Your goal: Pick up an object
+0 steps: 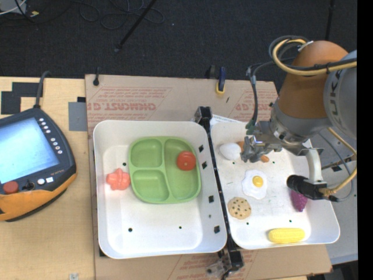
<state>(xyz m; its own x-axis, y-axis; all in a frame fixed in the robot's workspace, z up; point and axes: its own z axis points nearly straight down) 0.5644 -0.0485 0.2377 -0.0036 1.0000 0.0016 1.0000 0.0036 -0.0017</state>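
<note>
My gripper hangs low in the right bin, near its back left part. It stands over a small orange thing, partly hidden by the fingers, and just right of a white egg. Directly in front of it lies a fried egg. A cookie sits nearer the front, a yellow corn cob lies at the front edge, and a purple thing rests at the right.
The left bin holds a green divided plate with a red tomato in its back right compartment, and a pink toy beside it. A black divider separates the bins. A teach pendant lies at far left.
</note>
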